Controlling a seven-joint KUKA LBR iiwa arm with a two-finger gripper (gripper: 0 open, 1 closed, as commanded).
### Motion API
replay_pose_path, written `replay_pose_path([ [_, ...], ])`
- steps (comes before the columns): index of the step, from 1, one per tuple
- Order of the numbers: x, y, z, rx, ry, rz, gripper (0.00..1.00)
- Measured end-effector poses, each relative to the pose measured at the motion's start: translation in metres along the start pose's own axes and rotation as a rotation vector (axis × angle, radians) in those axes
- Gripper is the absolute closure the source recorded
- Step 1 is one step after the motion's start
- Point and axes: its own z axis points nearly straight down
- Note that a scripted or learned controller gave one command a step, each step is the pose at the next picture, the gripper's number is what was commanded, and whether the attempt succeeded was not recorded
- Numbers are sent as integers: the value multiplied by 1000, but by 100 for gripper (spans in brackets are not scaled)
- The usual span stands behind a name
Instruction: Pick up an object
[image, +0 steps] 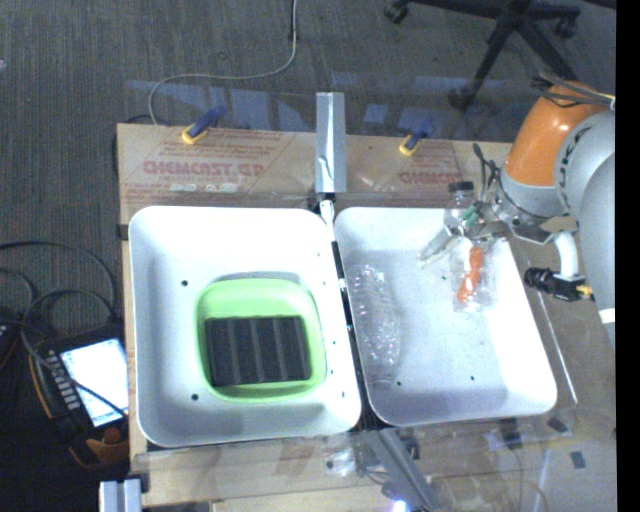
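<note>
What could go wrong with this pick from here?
The gripper sits near the right bin's far wall, so it could clip the rim. The orange item in a clear bag hangs loosely below it; thin plastic may slip free. The clear plastic object by the divider is hard to see.

Bins (160, 330): white plastic, smooth, faintly glossy. Green tray (262, 300): matt plastic with dark ribbed insert. Clear wrapper (375, 315): crinkled transparent film, shiny. Bagged orange item (470, 275): glossy clear plastic. Tabletop (230, 165): brown board, matt, under a clear sheet.
</note>
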Motion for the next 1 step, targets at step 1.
replay_pose_path([
  [1, 60, -14, -79, -23, -20, 7, 100],
])
